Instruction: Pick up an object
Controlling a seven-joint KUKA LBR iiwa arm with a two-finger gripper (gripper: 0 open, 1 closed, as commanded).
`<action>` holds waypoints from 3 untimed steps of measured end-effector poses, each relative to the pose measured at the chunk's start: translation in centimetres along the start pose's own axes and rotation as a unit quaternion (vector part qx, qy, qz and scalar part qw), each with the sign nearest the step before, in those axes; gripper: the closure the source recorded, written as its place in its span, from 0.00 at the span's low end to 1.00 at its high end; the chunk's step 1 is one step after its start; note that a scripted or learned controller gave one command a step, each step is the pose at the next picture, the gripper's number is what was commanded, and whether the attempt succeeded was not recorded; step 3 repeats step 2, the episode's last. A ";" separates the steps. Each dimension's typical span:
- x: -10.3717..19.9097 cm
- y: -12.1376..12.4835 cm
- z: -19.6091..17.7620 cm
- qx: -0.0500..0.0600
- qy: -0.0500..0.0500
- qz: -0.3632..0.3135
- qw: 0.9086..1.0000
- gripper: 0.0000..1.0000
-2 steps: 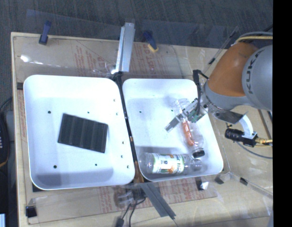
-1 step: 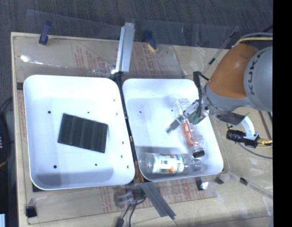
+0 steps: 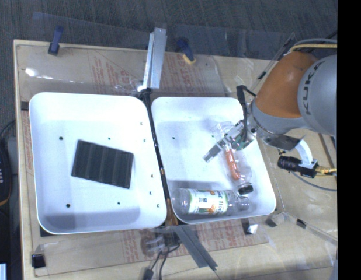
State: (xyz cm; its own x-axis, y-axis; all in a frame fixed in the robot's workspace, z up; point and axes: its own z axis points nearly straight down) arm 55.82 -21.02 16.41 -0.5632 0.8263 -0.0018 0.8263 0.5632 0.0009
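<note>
My gripper (image 3: 223,145) hangs low over the right part of the right bin (image 3: 180,127), reaching in from the right. Just below it lies a small clear bottle with orange contents (image 3: 234,165), its dark cap pointing to the bin's front. The gripper's tip is close to the upper end of this bottle, and I cannot make out whether they touch. A larger clear plastic bottle with a green and white label (image 3: 207,202) lies on its side along the front wall of the same bin. A black ribbed rectangular pad (image 3: 103,163) lies flat in the left bin (image 3: 52,115).
A metal bar (image 3: 155,57) stands behind the seam between the two bins. Blue clips (image 3: 54,41) sit at the bench's far edge. The arm's orange band and grey body (image 3: 291,95) loom over the right bin's right wall.
</note>
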 end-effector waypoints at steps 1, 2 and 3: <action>0.6 -0.8 -2.5 0.000 -0.001 -0.021 1.000 0.00; 0.5 -0.6 -3.6 0.000 -0.001 -0.031 1.000 0.00; 0.5 -0.6 -3.6 0.000 -0.001 -0.031 1.000 0.00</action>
